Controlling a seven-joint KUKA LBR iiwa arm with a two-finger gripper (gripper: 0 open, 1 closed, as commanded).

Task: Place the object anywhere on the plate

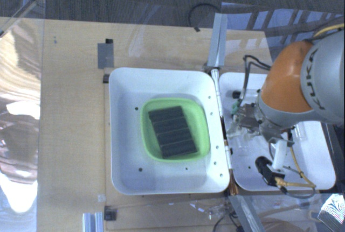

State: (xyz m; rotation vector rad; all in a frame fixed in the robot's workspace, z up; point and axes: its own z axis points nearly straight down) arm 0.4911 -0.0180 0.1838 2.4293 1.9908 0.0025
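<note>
Green plate (pixel 200 142): you can see it sitting inside the left bin (pixel 124 118), a rounded square dish of bright lime colour, lying flat on the bin floor and closer to the bin's right wall than to its left.
Object (pixel 172 132): your dark grey ribbed block lies on the plate, fully within its rim, long side running from upper left to lower right at a slight slant. It has several cross ridges on top.
Left bin: white, shallow, rounded corners; you will notice small dark holes dotted around its floor beside the plate.
Right bin (pixel 318 163): white as well, touching the left bin along a shared edge; the arm covers much of it from your viewpoint.
Arm (pixel 323 80): grey body with the orange band (pixel 285 85), reaching in from the right and hanging over the right bin, well apart from the plate.
Jaws: you cannot tell from this view whether they are spread or pressed together; the wrist and cabling hide them. Nothing shows between them.
Cables: a black-ended lead (pixel 265 167) and yellow wire (pixel 296 174) trail below the wrist over the right bin.
Tabletop (pixel 70 134): pale wood, with a clear glossy sheet throwing glare at your left edge.
Metal post (pixel 218 42): stands upright behind the seam between the two bins.
</note>
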